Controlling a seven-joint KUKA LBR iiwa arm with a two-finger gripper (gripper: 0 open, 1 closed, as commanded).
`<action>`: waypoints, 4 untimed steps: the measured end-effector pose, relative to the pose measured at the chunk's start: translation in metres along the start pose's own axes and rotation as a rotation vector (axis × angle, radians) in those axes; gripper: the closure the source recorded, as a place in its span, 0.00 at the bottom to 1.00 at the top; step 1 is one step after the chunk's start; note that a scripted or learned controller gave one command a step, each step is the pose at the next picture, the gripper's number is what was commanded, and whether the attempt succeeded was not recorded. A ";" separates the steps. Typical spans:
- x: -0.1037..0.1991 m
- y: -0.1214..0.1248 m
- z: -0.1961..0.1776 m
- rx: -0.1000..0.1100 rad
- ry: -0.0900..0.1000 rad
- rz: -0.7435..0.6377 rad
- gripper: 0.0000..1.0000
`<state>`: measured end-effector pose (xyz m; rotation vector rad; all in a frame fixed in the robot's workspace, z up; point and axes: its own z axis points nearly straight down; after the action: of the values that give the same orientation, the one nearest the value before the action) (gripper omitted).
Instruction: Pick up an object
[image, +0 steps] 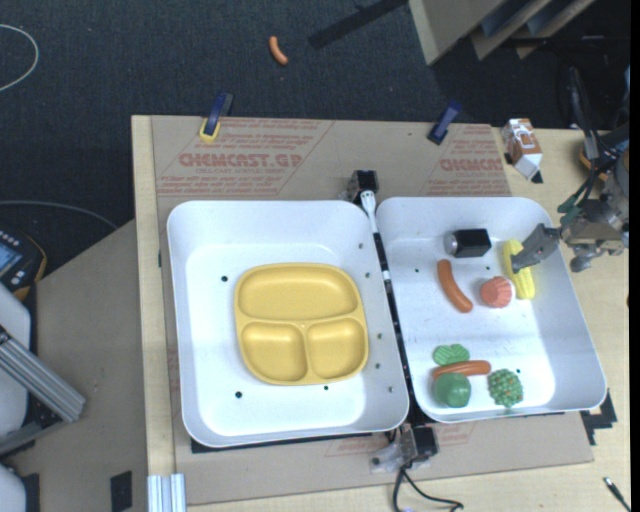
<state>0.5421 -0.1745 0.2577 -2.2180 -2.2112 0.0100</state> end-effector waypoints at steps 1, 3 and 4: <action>0.000 0.002 -0.006 -0.012 -0.003 -0.003 0.00; 0.005 0.009 0.091 -0.005 0.000 -0.003 0.00; 0.001 0.016 0.148 -0.004 0.000 -0.003 0.00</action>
<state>0.5568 -0.1735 0.1095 -2.2167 -2.2166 0.0050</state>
